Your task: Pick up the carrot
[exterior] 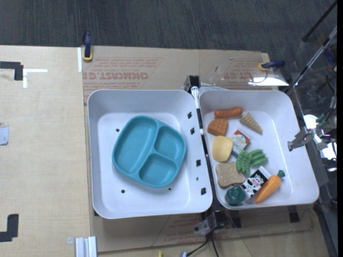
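Observation:
The carrot [268, 188] is orange with a small green top. It lies at a slant in the right bin [298, 122], near that bin's front right corner. Its lower tip rests beside a black-and-white carton [256, 180] and a dark green round piece [235, 196].
The right bin also holds a sausage [228, 112], a waffle [217, 127], a cone [250, 123], a yellow lemon-like piece [222, 148], green leaves [251, 160] and a bread slice [229, 174]. A blue divided plate [149, 151] lies in the left bin [102, 159].

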`<state>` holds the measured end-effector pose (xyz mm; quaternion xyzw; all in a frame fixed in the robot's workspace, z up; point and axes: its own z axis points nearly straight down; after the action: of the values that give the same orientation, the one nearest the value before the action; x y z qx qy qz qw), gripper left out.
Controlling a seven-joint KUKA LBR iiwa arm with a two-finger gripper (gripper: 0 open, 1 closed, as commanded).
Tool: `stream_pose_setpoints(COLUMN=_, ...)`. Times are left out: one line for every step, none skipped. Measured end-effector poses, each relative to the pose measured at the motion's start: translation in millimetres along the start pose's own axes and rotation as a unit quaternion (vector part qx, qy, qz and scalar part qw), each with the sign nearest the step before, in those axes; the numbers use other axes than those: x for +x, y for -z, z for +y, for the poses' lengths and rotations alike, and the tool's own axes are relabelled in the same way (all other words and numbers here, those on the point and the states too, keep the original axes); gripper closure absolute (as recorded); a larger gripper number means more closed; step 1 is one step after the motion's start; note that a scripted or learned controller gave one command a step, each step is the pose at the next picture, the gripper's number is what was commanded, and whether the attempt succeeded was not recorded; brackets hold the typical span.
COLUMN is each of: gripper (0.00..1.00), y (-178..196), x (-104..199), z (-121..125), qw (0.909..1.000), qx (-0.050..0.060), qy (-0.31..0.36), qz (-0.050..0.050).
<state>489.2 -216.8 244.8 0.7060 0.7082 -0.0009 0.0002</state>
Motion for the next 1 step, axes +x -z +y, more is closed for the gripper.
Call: stream_pose_setpoints(gripper=0.0, y=-132.0, x=0.8, z=-10.8, qw=0.9909, qx=-0.001, qy=0.135, qz=0.001)
